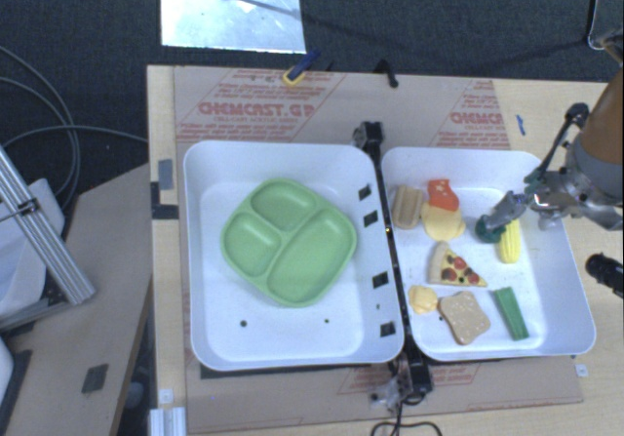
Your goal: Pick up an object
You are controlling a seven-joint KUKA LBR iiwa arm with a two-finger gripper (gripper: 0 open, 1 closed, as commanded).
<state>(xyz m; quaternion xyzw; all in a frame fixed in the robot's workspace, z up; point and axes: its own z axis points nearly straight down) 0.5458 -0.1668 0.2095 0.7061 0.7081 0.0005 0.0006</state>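
Jaws' spacing: I cannot tell. My gripper (493,222) hovers in the right bin (570,268); the corn cob (510,242) lies just right, long axis near-to-far.

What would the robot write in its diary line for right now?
gripper: over right bin, beside corn cob | holding: nothing seen | green plate: left bin

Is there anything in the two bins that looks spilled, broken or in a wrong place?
Nothing stands out. The green plate lies flat in the left bin. The toy foods, such as the pizza slice and the corn, lie loose but inside the right bin.
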